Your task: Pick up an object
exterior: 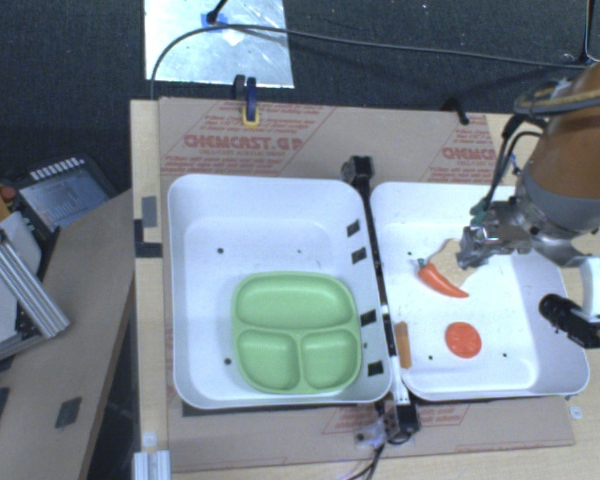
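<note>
Orange and pepper-shaped, a small plastic toy [442, 280] lies in the white right-hand bin [510, 368], centre-right of the frame. We see the metal two-finger gripper [477, 247] just above and right of it, near a tan block [445, 260]; whether the claw is spread we cannot tell. An orange round disc [464, 340] sits lower. A green divided plate [295, 330] fills the left bin [200, 268].

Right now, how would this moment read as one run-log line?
end effector: over right bin, beside orange pepper | orange disc: untouched | green tray: left bin | pick: not yet
</note>
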### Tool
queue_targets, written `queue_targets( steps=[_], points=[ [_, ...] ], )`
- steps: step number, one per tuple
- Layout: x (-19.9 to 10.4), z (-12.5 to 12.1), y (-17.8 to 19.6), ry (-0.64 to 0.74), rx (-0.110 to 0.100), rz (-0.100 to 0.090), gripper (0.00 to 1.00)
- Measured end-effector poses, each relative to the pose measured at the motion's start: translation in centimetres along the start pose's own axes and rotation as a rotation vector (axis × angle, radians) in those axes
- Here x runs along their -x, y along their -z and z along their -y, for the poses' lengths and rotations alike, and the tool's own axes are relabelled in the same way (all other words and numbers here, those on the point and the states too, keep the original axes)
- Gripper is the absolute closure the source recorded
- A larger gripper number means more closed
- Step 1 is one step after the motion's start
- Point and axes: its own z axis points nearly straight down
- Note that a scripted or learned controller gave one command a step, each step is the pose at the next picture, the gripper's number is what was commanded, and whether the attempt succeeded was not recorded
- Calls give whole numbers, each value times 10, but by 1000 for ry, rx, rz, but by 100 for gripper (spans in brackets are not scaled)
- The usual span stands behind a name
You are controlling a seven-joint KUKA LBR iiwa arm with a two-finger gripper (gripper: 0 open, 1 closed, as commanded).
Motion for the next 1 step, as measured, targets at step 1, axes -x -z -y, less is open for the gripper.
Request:
queue_targets(
  steps=[1],
  points=[
    [-50, -15, 3, 1, 1, 0, 100]
  ],
)
